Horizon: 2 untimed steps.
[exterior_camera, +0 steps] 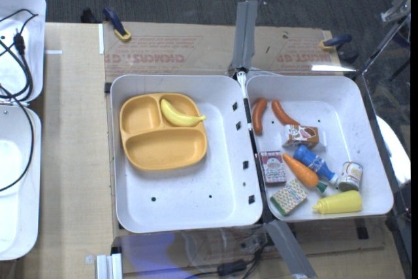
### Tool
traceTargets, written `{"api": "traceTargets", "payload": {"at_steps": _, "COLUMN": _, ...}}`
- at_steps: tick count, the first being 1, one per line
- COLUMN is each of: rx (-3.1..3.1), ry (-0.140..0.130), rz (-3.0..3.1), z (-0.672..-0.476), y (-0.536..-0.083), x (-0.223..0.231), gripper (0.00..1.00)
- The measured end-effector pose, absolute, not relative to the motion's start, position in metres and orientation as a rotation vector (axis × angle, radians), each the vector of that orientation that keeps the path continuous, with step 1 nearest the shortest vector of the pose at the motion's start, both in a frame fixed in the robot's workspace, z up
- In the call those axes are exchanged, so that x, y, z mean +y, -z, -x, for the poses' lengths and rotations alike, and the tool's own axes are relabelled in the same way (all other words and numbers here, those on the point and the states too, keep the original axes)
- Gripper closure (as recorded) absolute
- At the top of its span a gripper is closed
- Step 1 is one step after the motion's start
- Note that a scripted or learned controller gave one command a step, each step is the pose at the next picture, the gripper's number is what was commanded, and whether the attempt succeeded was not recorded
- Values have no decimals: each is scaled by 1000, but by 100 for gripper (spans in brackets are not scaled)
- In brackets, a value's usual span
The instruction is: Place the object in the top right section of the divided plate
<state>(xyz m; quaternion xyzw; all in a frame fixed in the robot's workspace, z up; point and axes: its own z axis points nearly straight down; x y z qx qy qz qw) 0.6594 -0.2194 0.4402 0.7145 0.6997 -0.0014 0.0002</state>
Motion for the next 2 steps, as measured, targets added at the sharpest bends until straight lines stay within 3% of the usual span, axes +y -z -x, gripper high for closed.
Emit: {"api": "traceTargets", "payload": {"at_steps": 2, "rx": 2192, "ry": 3, "rz": -2249, "z": -660, "y": -441, "x": -221, "gripper": 0}}
